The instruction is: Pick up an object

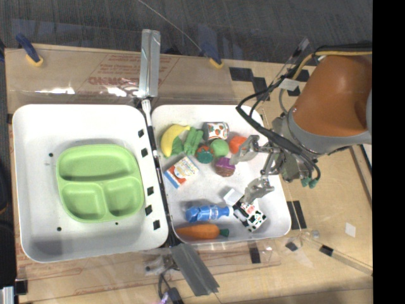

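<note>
My gripper (251,169) hangs over the right side of the right bin (278,217), open, with nothing between its fingers. One finger (245,150) is beside a red-orange toy (235,142) and a purple one (224,166). The other finger (257,187) is just above a black-and-white toy (250,216). Further left lie a yellow banana (171,138), a green ball (219,147), a small printed can (216,130) and a white-orange carton (182,170). A blue bottle (207,213) and an orange carrot (199,232) lie along the bin's near wall.
The left bin (25,138) holds a green divided tray (98,182). A raised divider (152,163) separates the two bins. Cables loop from the arm's wrist over the right bin's far right corner. A small white piece (229,195) lies near the lower finger.
</note>
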Controlling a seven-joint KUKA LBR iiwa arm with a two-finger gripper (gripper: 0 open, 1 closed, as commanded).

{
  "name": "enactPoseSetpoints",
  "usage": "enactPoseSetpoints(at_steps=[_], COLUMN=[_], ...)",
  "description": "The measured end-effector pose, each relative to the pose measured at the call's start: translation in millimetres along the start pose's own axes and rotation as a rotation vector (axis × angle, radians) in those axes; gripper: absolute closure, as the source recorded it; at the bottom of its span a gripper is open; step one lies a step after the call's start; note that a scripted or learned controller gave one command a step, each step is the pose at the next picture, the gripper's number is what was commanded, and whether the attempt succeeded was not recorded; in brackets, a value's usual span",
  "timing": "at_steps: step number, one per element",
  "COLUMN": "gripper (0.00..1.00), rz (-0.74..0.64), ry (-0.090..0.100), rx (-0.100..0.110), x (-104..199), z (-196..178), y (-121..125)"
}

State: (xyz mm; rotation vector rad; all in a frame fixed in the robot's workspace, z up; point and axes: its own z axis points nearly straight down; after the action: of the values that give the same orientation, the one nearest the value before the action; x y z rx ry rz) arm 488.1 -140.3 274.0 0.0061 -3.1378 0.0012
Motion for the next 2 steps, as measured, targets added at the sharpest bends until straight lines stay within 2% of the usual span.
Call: enactPoseSetpoints(at_steps=[1, 2], gripper=[0.0, 0.0], rz=[0.135, -0.145], ry=[0.002, -0.017], rx=[-0.002, 0.004], x=[-38.4, -87.7], z=[143.6, 174.3], y=[1.9, 40.7])
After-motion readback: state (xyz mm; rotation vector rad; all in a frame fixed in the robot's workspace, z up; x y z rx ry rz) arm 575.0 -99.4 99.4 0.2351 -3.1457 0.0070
